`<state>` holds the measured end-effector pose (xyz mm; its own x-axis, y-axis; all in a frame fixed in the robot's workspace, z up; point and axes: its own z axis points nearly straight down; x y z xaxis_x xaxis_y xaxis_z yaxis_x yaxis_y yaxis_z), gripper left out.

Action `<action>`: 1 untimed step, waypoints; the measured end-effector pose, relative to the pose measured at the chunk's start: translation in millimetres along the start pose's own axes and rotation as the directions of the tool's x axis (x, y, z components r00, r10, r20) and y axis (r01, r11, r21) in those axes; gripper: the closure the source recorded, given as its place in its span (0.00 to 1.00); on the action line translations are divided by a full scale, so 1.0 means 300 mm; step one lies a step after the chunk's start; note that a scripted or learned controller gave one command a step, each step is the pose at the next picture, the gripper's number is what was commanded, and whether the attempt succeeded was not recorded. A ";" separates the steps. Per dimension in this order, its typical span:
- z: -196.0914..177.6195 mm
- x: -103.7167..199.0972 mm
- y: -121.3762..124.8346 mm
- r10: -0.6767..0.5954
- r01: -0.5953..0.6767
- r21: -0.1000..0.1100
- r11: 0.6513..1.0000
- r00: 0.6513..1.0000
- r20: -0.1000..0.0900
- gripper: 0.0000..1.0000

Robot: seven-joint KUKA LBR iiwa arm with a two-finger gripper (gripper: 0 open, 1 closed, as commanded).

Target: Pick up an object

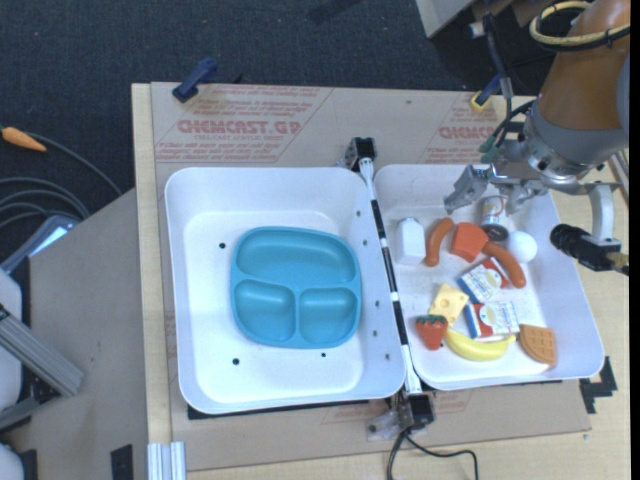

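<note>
A: Left bin [190,268]?
B: One blue divided plate [296,286], centre.
A: Right bin [575,308]?
B: Toy food, heaped: milk carton [411,238], two sausages [437,240], egg [523,246], cheese [449,302], strawberry [431,331], banana [478,346], waffle [538,344].
A: Gripper [492,194]?
B: Over the right bin's far end, above the pile. Fingers spread apart, nothing between them.

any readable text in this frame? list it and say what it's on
"CHEMCAST G P": red print on the brown board under the bins, left side.
The same red print on the board's right side: partly hidden, not readable.
Smaller red lines around both: too blurred.
Small cartons in the right bin: print too small.
</note>
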<state>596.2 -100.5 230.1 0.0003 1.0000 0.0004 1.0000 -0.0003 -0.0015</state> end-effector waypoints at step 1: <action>0.470 -0.128 0.032 0.000 0.000 -0.002 1.000 1.000 0.000 0.00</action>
<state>605.7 -138.9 89.1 0.0001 1.0000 0.0001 1.0000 -0.0001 0.0004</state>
